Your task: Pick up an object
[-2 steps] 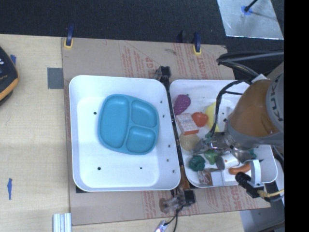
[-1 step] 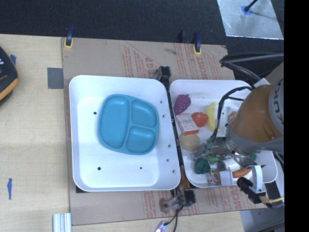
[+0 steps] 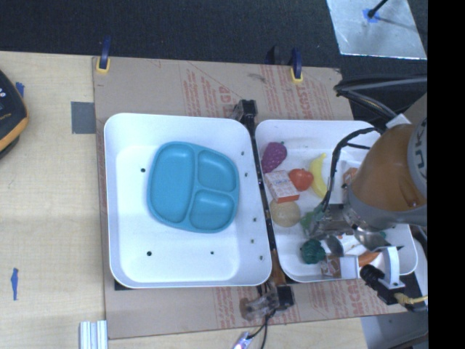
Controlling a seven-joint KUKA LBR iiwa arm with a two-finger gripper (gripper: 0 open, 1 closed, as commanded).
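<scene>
CAMERA VIEW

Bench [image 3: 43, 231]: pale wood, covered in the middle by a brown cardboard sheet [image 3: 182, 86]. Sheet pinned at its far edge by two blue clamps [image 3: 104, 53].

Left bin [image 3: 116, 195]: white, shallow, rounded corners. Holds a blue divided plate [image 3: 194, 186] lying flat at about the middle, three compartments facing up.

Right bin [image 3: 305, 126]: white, set just beside the left bin, rims nearly touching. Holds the loose items:
- purple grapes [image 3: 274, 155], far left corner;
- white and red packet [image 3: 280, 186], just nearer than the grapes;
- red tomato [image 3: 300, 179], right of the packet, touching or almost touching it;
- yellow banana [image 3: 318, 174], just right of the tomato, partly behind a black cable;
- beige ball [image 3: 285, 213], near the left wall, nearer than the packet;
- dark green piece [image 3: 312, 251], toward the near edge, right of the ball;
- orange piece [image 3: 369, 257], near right part, mostly hidden under the arm.

Arm [image 3: 385, 173]: enters from the right, grey with the orange band over the right half of the right bin, hiding much of the floor there.

Gripper [image 3: 328, 235]: low over the near middle of the right bin, directly beside the dark green piece and just right of the beige ball. Opening not readable from this angle, tool body and cables in the way. Grasp on any item not confirmed; contact with the green piece not distinguishable.

Elsewhere: yellow and black device [image 3: 9, 115] at the far left edge of the bench; grey tape patch [image 3: 83, 117] left of the left bin.
</scene>
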